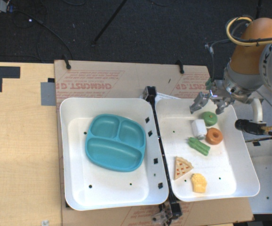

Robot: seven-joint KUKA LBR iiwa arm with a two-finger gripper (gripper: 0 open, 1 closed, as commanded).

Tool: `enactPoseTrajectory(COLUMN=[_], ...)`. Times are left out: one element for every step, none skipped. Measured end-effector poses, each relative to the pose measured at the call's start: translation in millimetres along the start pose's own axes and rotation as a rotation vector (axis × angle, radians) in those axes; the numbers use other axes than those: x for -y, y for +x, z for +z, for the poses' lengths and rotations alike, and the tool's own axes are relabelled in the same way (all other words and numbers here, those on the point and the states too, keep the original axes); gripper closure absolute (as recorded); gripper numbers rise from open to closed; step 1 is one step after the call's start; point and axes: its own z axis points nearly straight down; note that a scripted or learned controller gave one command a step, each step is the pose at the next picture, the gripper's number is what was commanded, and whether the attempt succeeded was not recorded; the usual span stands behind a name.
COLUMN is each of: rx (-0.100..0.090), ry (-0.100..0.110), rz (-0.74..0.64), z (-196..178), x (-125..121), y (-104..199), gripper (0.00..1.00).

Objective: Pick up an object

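One green bean pod (199, 146) lying diagonally, pincer (210, 104) spread above.

- A teal plate (116, 142) with three compartments lay in the left bin (75, 192), near its middle.
- The right bin (242, 173) sat just beside the left one, with a black divider (157, 145) running between them.
- A cardboard sheet (126, 79) with red printed lettering lay under both bins, reaching past their far edges.
- A light wooden bench top (18, 149) stretched to the left of the cardboard, bearing a black shape (2, 76) and a grey patch (47, 93), possibly tape.
- Dark carpet (140, 22) lay beyond the bench, crossed by thin cables (46, 25).
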Motion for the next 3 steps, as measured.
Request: enactPoseTrajectory(rx=[0.002,0.001,0.002], ry=[-0.013,-0.008,-0.01], rz=[-0.002,-0.002,-0.001], z=[-8.5,55.9,109.8], x=[-2.7,-2.7,-2.4], y=[0.1,-0.5,-10.3], gripper=[0.0,0.0,0.0])
